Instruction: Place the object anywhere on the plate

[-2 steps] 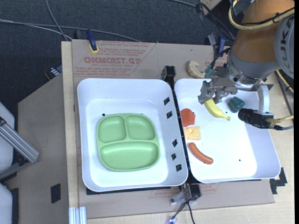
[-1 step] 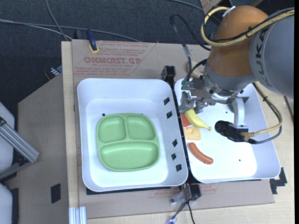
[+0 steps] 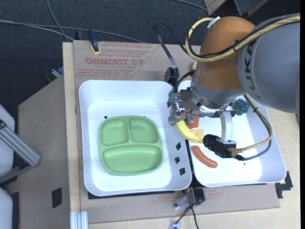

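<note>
plate (image 3: 130, 145) lt green | banana (image 3: 187, 131) yel | sausage (image 3: 204, 157) orange-red | bins (image 3: 90, 128) white

Robotics lab bench, not a home or kitchen. Shown by a grey industrial arm (image 3: 271, 66) with orange band reaching over two shallow white bins (image 3: 88, 142) set on a cardboard sheet (image 3: 119, 58) printed with red lettering. Loose cables (image 3: 57, 18) trailing across dark carpet (image 3: 28, 56) beyond the bins' far edge. Aluminium framing rail (image 3: 16, 144) left of the bins. Toy food (image 3: 204, 156) and green divided plate (image 3: 131, 144) inside the bins serve as test props.
</note>
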`<action>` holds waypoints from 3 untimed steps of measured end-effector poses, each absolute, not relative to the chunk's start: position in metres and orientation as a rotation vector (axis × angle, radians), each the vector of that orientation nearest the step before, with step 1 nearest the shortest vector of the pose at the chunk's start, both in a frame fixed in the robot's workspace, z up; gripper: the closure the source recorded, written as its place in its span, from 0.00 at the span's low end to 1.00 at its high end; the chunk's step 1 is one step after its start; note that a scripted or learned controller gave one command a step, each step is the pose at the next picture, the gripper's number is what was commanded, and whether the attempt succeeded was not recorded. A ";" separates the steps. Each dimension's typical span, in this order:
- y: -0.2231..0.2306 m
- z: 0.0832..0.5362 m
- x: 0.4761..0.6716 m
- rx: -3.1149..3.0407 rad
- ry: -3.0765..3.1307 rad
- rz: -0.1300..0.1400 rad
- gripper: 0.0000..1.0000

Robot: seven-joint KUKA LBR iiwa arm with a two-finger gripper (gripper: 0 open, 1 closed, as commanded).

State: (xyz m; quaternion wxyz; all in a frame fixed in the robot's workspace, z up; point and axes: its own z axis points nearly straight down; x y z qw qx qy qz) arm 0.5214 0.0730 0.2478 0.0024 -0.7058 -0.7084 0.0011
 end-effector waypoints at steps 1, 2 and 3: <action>0.106 0.227 0.492 -2.213 -2.221 0.006 1.00; 0.108 0.231 0.506 -2.220 -2.221 -0.001 1.00; 0.107 0.231 0.506 -2.221 -2.220 0.000 0.00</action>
